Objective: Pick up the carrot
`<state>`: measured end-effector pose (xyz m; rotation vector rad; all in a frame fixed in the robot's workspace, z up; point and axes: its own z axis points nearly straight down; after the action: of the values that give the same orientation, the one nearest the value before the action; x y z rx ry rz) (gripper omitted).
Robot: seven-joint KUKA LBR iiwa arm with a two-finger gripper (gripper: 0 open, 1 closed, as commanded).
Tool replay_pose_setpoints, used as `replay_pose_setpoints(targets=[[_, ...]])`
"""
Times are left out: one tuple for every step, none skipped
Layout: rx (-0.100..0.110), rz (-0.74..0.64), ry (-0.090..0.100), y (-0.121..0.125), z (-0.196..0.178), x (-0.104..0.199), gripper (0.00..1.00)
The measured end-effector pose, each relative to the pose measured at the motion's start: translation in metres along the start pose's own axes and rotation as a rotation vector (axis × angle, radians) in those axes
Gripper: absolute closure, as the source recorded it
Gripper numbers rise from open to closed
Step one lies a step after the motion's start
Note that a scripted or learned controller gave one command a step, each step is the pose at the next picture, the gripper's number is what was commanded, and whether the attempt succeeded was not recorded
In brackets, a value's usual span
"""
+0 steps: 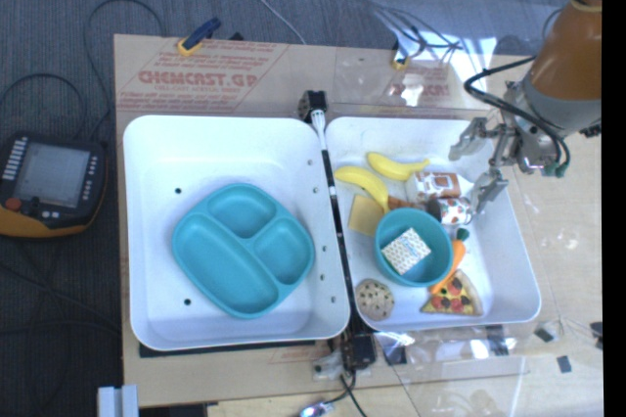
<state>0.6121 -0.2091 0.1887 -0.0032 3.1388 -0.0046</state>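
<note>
Spread apart and holding nothing, the gripper (479,162) hangs over the upper right part of the right bin (509,239). Just below its lower finger the carrot (458,252) lies against the rim of the teal bowl (414,249). Left of the gripper sit two bananas (377,175). Far to its left, the teal divided plate (243,249) fills the left bin (156,170).

The arm (570,53) reaches in from the right edge of the view, its orange band at the upper right corner and the grey wrist below it. The gripper (479,168) hangs over the far right part of the right bin, its two fingers (488,193) spread apart with nothing between them.
</note>
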Motion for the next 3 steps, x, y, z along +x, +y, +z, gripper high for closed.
replay_pose_setpoints(targets=[[-0.006, -0.071, 0.002, 0.099, 0.027, -0.006, 0.0], [-0.005, -0.009, -0.002, 0.172, 0.002, 0.005, 0.0], [0.0, -0.068, -0.001, 0.136, 0.003, 0.006, 0.0]])
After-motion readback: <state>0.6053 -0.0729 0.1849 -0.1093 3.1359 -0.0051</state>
